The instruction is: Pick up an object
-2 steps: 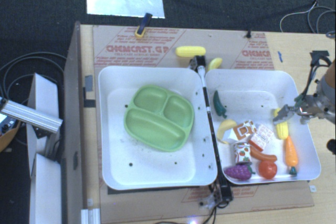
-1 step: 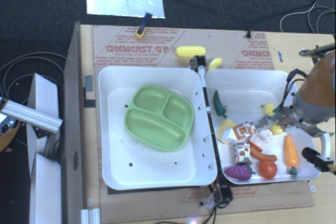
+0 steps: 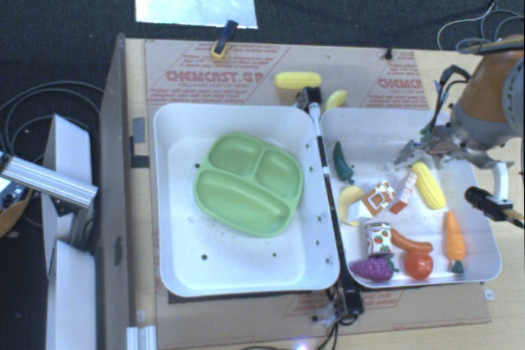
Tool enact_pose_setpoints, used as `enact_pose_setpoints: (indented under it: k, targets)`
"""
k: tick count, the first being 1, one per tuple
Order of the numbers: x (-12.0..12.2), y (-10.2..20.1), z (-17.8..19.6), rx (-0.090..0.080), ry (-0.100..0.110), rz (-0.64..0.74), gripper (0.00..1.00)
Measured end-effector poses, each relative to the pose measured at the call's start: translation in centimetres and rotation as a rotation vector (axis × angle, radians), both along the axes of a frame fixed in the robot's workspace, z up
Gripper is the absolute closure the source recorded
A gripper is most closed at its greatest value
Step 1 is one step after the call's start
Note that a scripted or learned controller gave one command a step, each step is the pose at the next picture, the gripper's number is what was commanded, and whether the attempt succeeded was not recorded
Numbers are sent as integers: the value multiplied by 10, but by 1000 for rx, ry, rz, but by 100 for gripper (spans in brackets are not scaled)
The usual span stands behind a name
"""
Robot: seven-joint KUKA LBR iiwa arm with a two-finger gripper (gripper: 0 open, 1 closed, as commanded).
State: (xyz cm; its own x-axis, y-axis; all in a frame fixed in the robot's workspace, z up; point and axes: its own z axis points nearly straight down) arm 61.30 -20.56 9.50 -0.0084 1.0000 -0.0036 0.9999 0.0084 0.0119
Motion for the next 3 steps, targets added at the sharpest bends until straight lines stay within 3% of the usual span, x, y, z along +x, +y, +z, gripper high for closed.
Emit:
enact_pose_setpoints:
  k: [1,2,3]
  targets:
    - [-34,-1,-10,3,10,-8,0]
    - [34,-1,133,-4,-10,0,0]
    - [0,0,-15,6,20,-8,0]
